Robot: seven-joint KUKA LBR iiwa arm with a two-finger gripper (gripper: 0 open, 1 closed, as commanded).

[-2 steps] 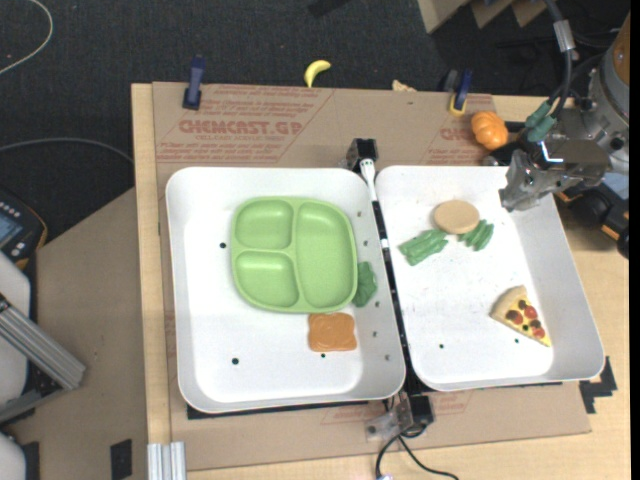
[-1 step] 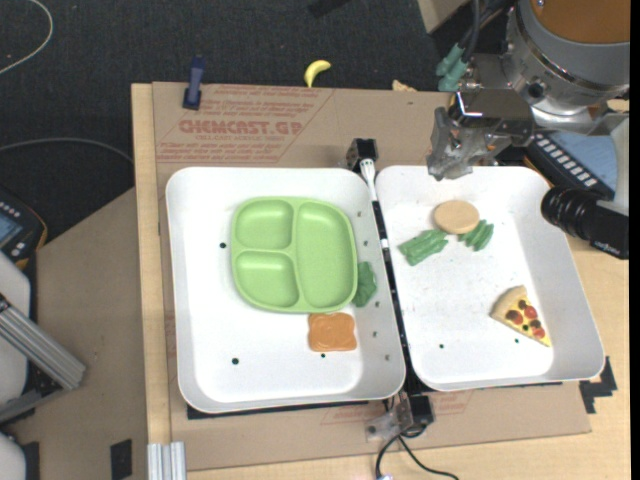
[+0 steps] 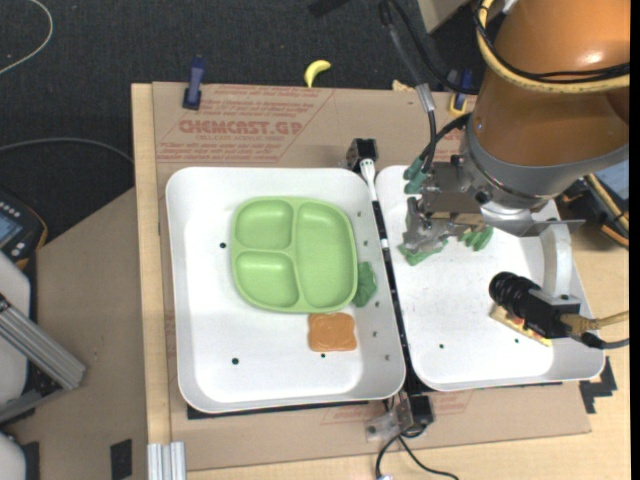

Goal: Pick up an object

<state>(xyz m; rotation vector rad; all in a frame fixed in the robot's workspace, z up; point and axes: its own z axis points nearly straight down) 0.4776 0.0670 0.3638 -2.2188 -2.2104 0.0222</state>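
Green plate with three parts lies flat in the middle of the left bin on the worktop. My end effector hangs low over the back left part of the right bin, and I cannot tell if it is wide or narrow. An orange square lies just in front of the plate. A small green bit touches the plate's right edge. A second green bit sits right by my end effector.
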